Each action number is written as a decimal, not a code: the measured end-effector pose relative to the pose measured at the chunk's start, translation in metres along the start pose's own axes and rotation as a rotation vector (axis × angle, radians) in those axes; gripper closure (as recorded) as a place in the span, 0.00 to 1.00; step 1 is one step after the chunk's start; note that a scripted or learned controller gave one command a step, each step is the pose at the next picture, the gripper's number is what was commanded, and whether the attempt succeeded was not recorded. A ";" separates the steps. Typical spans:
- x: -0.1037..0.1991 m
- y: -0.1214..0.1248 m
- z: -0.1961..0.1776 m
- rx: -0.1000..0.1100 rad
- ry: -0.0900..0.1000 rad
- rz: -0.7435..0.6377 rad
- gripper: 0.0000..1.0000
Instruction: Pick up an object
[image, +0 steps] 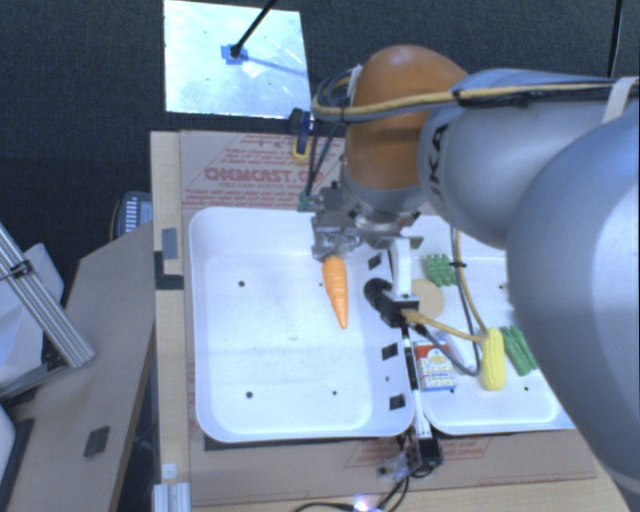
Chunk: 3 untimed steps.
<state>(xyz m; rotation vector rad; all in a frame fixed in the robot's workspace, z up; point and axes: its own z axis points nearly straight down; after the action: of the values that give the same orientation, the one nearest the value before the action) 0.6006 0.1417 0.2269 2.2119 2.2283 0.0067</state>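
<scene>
A: Where's the gripper (334, 252) right now?

B: Over the left bin (250, 340), near the back and towards the divider side. The arm (520, 150) comes in from the right, and the orange band (400, 110) sits directly above the wrist.

A: Jaws?

B: Can't tell. The wrist body blocks them from this angle, so I can't say whether they're spread or pressed together.

A: Target?

B: The carrot (337, 290). Its thick end is right up at the gripper and the tip points down and slightly right, towards the front of the bin. It's inside the left bin's outline, just beside the divider. I can't tell whether it's pinched, only touching, or lying on the floor of the bin.

A: Anything else in that bin?

B: Bare white floor with a few dark dots.

A: Right bin (500, 405)?

B: There's a green toothed piece (437, 268) at the back with a tan disc (428, 297) just in front of it. Further forward, a yellow piece (493, 360) sits beside a green stick (518, 350). A small printed box (435, 368) lies close to the divider. All of it is well apart from the carrot.

A: Bench?

B: Both bins sit on cardboard with red lettering (250, 172).
</scene>
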 end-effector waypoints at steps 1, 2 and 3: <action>-0.022 0.008 -0.118 -0.009 0.000 0.007 1.00; 0.016 -0.040 -0.051 0.011 -0.001 0.000 1.00; -0.017 -0.090 -0.025 0.010 -0.003 0.009 1.00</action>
<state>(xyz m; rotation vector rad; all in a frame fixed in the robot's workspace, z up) 0.5107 0.1244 0.2515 2.2249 2.2220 -0.0070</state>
